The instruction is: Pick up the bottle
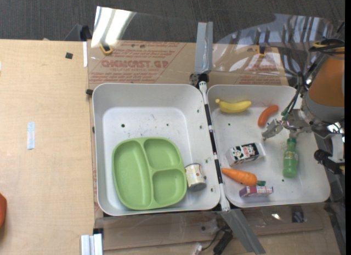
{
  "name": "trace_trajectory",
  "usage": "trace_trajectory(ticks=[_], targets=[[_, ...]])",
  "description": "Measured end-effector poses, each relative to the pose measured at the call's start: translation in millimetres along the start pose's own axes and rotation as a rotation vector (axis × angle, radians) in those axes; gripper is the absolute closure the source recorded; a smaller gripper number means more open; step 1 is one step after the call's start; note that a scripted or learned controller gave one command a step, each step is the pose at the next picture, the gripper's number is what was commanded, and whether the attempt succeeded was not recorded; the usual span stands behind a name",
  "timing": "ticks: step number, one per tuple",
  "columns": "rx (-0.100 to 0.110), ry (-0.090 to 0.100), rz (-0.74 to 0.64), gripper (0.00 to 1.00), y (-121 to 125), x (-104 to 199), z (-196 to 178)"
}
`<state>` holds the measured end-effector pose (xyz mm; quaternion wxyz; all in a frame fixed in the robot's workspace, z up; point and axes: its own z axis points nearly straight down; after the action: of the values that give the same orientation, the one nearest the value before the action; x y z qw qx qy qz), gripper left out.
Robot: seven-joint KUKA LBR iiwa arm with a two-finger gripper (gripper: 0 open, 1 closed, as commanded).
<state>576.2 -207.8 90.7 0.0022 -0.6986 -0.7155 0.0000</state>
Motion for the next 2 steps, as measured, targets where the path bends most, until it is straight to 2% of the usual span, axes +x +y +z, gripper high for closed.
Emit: trace_trajectory(ticks=[1,2], targets=[[0.000,0.009,-0.012,0.00,-56.5,-4.6,0.0],[0.001,0.008,-0.007,0.00,-97.4,-2.9,0.6]])
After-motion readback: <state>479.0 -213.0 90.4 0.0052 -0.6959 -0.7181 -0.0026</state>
